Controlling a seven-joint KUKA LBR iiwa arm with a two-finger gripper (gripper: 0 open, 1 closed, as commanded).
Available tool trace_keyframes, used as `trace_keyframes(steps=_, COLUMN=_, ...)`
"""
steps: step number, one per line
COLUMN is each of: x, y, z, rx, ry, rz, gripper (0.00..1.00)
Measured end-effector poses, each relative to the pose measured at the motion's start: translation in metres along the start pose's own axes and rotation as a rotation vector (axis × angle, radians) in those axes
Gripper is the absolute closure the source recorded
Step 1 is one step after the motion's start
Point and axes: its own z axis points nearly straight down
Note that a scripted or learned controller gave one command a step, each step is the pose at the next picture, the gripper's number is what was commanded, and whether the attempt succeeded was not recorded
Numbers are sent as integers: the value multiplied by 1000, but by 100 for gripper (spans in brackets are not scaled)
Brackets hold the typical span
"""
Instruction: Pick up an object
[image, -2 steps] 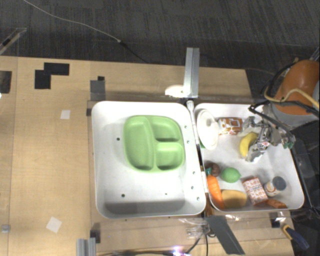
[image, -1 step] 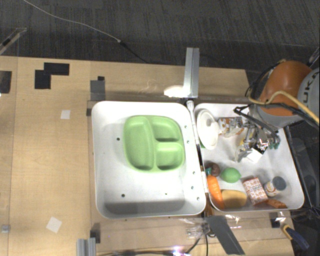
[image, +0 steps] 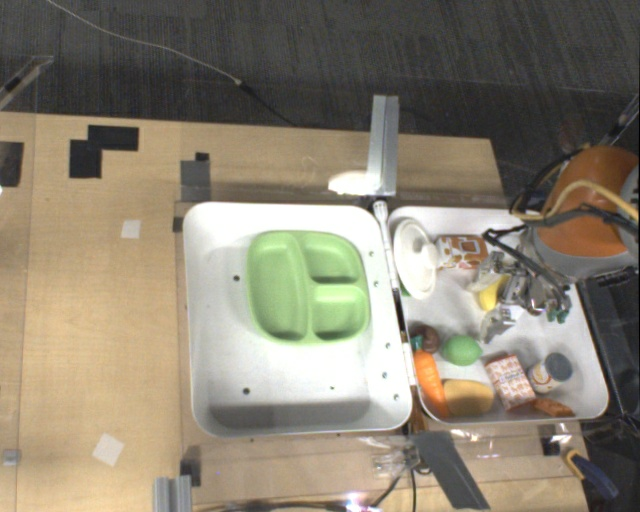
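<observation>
The gripper (image: 503, 312) is hanging low in the right bin (image: 596, 375) (1 of 2 on the bench), just beside the yellow banana-like piece (image: 487, 294); whether its fingers are apart or closed I cannot tell. A green ball (image: 461, 350) is lying just below it, with a carrot (image: 429, 376) beside that

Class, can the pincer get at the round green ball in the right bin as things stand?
Probably yes. The pincer hangs just above and right of the round green ball, whose top is uncovered. The orange carrot and tan bread-like piece crowd its lower side, so a straight-down approach looks safest.
</observation>
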Motion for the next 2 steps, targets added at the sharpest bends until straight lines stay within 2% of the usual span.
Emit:
trace_keyframes(steps=1, x=-6, y=1, z=-16, rx=3, ry=-21, rz=-6, gripper=100)
trace_keyframes(steps=2, x=-6, y=2, z=-15, rx=3, ry=-20, rz=-7, gripper=0)
